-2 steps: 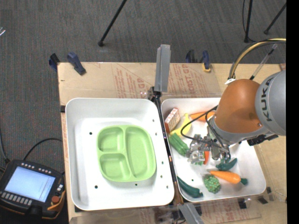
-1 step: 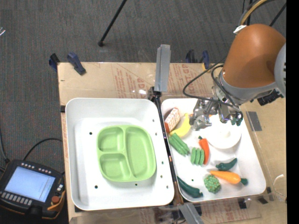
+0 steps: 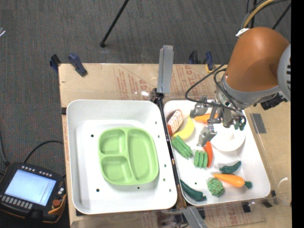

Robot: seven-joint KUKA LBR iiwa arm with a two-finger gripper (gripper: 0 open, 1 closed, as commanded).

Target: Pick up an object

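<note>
Two shallow white bins with rounded corners sit side by side on a bench [image 3: 95, 82] topped with tan printed cardboard; blue clamps [image 3: 76, 63] grip its far edge. The left bin [image 3: 80, 118] holds a glossy light-green divided plate [image 3: 128, 156] with three compartments, lying flat near the bin's middle. The right bin [image 3: 259, 175] holds smooth toy foods. Taking the white round dish [image 3: 229, 140] as landmark: a yellow rounded piece [image 3: 186, 128] and a brown-and-white wrapped piece [image 3: 175, 120] lie to its left; a ridged green pod [image 3: 181, 146] and a bunch of green beans [image 3: 201, 158] lie to its lower left, with a red-orange chilli [image 3: 208, 152] just beside the dish; a dark green pepper [image 3: 230, 167] lies just below it; an orange carrot [image 3: 229, 179], a knobbly broccoli floret [image 3: 215, 187] and a dark green cucumber [image 3: 193, 192] lie further toward the near edge. An orange piece [image 3: 203, 118] lies above and left of the dish. Around the bench is dark grey carpet; a black stand leg [image 3: 116, 18] crosses it, and a teach pendant [image 3: 31, 189] with a lit screen rests at lower left. The arm's orange-banded wrist [image 3: 256, 56] hangs over the far right of the right bin, cables looping beside it. The gripper [image 3: 213, 125] points down just left of the dish; whether the jaws are spread or pressed together cannot be told
</note>
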